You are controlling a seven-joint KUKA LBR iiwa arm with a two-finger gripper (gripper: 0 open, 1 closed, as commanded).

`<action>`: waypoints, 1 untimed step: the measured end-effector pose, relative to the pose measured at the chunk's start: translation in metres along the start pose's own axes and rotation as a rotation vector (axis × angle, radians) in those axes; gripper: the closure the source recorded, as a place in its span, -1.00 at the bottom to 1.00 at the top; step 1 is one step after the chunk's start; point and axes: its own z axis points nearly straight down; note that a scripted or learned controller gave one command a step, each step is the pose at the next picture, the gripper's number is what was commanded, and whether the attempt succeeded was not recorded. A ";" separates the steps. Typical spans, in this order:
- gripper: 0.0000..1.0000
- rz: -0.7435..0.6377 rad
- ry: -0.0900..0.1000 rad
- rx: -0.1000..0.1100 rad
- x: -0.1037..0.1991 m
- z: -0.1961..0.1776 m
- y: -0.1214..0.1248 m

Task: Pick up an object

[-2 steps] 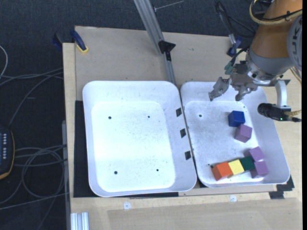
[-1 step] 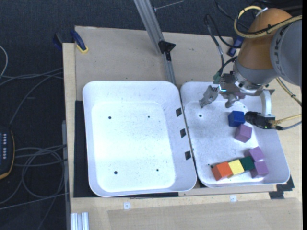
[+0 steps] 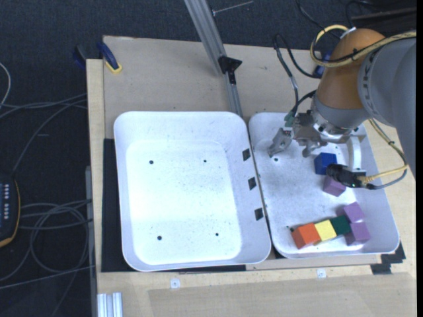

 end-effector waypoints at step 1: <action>1.00 0.000 0.000 -0.008 0.000 -0.014 0.002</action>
